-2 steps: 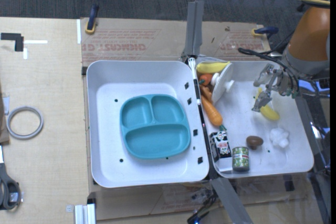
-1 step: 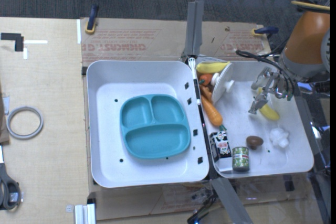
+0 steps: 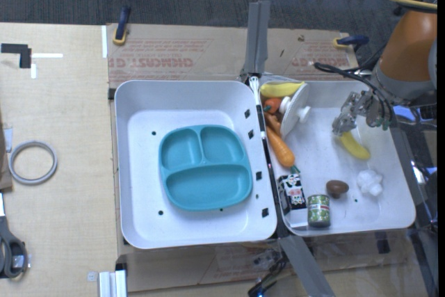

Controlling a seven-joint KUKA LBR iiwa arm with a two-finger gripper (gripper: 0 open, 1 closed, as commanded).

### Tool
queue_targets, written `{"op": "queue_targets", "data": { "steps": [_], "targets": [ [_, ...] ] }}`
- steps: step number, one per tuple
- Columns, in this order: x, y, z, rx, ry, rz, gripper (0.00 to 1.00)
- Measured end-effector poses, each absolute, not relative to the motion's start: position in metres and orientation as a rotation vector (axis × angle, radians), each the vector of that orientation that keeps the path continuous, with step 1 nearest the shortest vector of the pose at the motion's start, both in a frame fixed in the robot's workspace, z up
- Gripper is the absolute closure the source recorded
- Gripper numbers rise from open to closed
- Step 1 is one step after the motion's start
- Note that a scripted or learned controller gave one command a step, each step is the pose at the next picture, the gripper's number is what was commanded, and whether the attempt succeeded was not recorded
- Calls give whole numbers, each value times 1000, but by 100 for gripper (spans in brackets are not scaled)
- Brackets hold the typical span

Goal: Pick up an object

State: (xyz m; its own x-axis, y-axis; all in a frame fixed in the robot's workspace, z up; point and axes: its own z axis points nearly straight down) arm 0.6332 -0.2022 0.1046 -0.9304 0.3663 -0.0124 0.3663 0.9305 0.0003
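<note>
Standing nearest in the right bin (image 3: 396,215), a green-labelled tin (image 3: 319,211) and a black-and-white carton (image 3: 291,191) are noted, with a brown rounded lump (image 3: 337,188) and a white crumpled piece (image 3: 370,181). Further back a smooth curved yellow banana (image 3: 354,146) is seen just below the metal claw (image 3: 345,123); whether the claw is spread cannot be told. An orange tapered carrot (image 3: 279,147) is placed along the left wall. A teal divided plate (image 3: 206,167) is kept in the left bin (image 3: 135,170).
</note>
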Motion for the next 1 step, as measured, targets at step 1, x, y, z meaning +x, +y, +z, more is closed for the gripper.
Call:
{"op": "queue_targets", "data": {
  "steps": [1],
  "targets": [
    [633, -202, 105, 583, 3075, -3, 0]
  ]
}}
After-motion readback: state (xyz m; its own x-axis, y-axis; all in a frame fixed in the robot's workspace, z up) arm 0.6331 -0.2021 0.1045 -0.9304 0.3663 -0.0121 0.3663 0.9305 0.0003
